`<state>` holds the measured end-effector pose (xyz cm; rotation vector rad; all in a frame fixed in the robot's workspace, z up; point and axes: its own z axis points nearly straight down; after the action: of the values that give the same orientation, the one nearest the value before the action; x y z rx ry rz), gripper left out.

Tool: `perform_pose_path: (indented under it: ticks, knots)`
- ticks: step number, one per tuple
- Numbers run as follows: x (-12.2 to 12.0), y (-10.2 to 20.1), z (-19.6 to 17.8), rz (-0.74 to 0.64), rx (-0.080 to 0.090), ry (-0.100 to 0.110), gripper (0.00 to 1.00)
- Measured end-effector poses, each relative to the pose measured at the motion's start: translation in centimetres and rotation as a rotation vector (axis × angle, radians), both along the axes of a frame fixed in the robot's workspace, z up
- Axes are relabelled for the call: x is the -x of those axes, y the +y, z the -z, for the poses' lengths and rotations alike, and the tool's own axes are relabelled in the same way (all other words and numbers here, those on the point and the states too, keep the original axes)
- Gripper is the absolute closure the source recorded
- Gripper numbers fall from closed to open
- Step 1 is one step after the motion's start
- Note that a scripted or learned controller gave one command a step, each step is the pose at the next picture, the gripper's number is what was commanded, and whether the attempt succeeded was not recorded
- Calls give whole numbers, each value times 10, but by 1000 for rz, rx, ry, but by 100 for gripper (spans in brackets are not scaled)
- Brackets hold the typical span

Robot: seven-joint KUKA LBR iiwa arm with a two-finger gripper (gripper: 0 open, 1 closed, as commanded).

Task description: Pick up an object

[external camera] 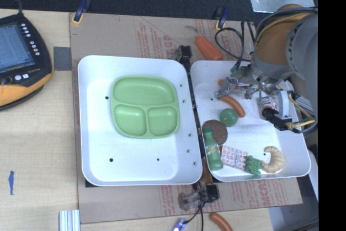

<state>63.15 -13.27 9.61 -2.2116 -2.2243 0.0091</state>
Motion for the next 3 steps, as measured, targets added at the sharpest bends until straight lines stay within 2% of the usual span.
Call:
perform_pose_path:
  ticks: [1, 2, 3]
  knots:
    - [-24, 26, 4, 0, 0, -1, 0]
    - [-24, -24, -40, 3, -1, -6, 0]
    - [-24, 0, 5, 0, 0, -3, 0]
